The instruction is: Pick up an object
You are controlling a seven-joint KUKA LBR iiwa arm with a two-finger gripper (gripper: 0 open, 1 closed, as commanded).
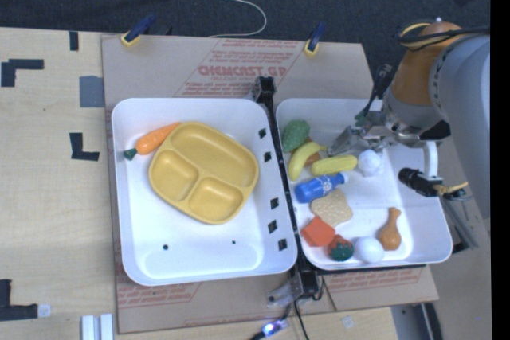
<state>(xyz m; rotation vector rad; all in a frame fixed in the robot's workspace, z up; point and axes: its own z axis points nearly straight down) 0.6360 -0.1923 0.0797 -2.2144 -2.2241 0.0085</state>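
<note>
The right bin (422, 211) holds several toy foods: a green bumpy piece (296, 133), a yellow banana (300, 158), a yellow pod (335, 166), a blue bottle (319, 187), a beige biscuit (332, 209), an orange-red block (318, 232), a brown drumstick (390, 228) and two white balls (369, 163) (370, 248). My gripper (349, 141) hangs low over the back of this bin, just above the yellow pod and left of the upper white ball. Nothing is visibly held in it.
The left bin (135, 251) carries a yellow divided plate (204, 171) and an orange carrot (153, 139) at its back left corner. A black divider (275, 171) runs between the bins. The grey arm (462, 91) with its orange band covers the right bin's far right side.
</note>
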